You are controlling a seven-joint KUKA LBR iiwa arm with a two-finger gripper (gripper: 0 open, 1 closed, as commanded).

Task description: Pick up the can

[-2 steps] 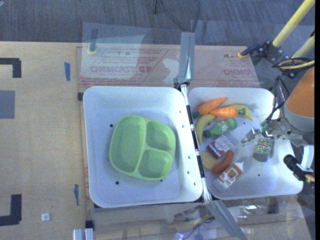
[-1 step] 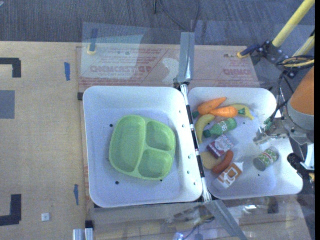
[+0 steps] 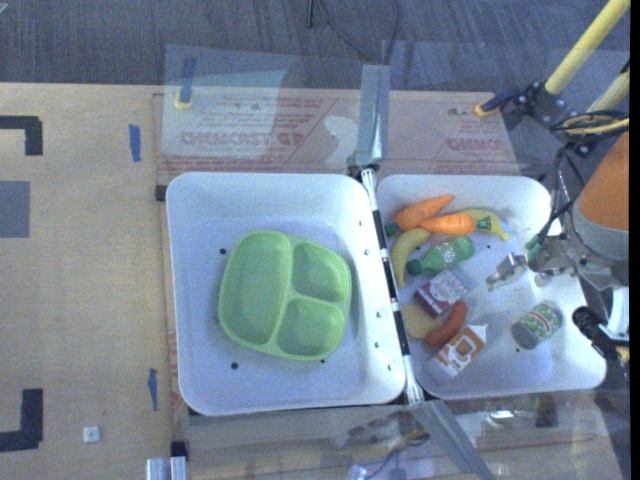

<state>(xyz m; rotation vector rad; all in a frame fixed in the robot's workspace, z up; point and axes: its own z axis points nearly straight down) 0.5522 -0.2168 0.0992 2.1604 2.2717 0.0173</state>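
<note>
Camera view: the small grey metal can with a green-and-white label (image 3: 538, 325) lies on its side on the floor of the right-hand shallow white bin (image 3: 500, 373), near that bin's right wall and toward its front. Its long axis runs on a slant, from lower left up to upper right, with the grey lid end facing lower left. The grey two-finger gripper (image 3: 508, 270) sits up and a little to the left of the can, close by but not touching it; whether its fingers are apart or together cannot be told at this size. I judge the coming move must carry the gripper down the picture and slightly right, then turn it to close across the can's short width.

Sharing the right bin, all left of the can: two orange toy carrots (image 3: 440, 216), a yellow toy banana (image 3: 403, 253), a green toy bottle (image 3: 445, 255), a small maroon carton (image 3: 441, 290), a red toy sausage (image 3: 446, 323) and an orange-and-white carton (image 3: 459, 349).

The left-hand white bin (image 3: 190, 268) holds a light green divided plastic plate (image 3: 285, 293), lying flat. Both bins rest on the wooden tabletop (image 3: 80, 268).
</note>
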